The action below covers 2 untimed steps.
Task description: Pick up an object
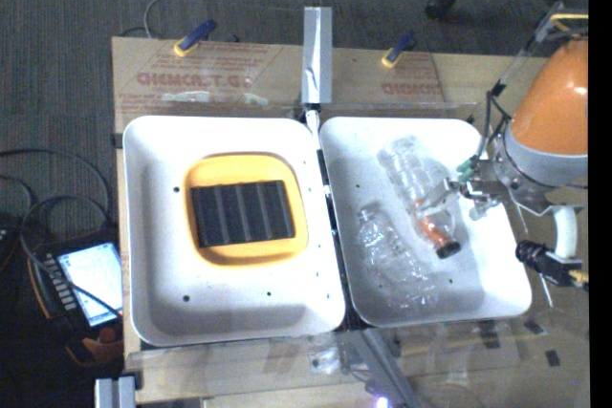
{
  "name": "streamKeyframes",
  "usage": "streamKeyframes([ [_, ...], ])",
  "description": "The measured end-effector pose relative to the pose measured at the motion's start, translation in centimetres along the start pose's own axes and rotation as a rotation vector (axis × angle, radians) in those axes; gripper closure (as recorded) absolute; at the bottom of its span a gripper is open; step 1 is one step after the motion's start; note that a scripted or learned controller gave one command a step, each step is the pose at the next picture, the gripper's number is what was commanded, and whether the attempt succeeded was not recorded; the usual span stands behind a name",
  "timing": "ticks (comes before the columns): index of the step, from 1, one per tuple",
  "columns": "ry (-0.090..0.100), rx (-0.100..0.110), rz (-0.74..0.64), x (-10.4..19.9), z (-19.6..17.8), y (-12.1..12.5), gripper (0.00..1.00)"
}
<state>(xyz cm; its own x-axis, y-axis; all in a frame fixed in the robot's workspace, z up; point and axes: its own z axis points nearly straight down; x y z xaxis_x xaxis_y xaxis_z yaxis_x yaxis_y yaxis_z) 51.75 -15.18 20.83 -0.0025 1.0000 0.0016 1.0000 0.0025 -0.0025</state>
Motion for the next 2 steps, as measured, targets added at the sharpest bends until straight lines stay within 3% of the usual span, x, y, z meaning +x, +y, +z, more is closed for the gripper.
streamKeyframes([
  [1,-0.004,-0.014,0.035,-3.4,10.9,4.3,0.0],
  [2,0.009,0.032,0.011,-4.7,11.7,7.1,0.0],
])
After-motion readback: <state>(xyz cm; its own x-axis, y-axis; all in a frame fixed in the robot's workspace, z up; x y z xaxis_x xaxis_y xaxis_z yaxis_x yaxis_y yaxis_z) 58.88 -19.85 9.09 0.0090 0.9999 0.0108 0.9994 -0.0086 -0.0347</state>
